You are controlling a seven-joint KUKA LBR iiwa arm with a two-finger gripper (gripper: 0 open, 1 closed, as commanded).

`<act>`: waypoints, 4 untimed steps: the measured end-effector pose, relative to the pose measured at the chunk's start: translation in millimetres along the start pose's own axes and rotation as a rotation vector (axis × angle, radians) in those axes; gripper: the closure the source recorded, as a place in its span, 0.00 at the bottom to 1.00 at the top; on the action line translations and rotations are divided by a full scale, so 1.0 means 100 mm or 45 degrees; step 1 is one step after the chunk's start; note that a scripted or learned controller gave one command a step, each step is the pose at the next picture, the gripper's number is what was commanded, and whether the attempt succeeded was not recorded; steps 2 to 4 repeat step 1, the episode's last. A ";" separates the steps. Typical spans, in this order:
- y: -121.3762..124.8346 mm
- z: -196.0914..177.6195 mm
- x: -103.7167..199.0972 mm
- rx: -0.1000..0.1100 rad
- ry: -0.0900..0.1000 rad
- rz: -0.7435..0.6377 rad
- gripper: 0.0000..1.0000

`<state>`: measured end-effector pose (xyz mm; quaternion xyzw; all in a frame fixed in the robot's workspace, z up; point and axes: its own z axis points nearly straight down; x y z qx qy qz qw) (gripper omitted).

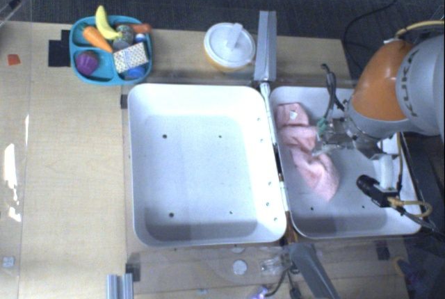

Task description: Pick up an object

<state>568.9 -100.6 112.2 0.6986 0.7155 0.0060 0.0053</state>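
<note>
A crumpled pink cloth (304,149) lies in the right bin (348,217), stretching from the bin's upper left down towards its middle. My gripper (324,144) hangs low over the cloth's right side, right at its surface. The grey arm with the orange band (379,85) reaches in from the right above it. The gripper's body covers part of the cloth's right edge.
The left bin (201,165) sits beside the right one, with a metal divider rail (265,47) between them at the back. On the bench behind stand a blue tray of toy food (111,47) and a white lidded container (229,45).
</note>
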 end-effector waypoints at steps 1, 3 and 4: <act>0.50 -0.74 0.28 0.009 0.000 -0.245 1.00; 0.50 -0.74 0.28 0.009 0.000 -0.245 1.00; 0.50 -0.74 0.28 0.009 0.000 -0.245 1.00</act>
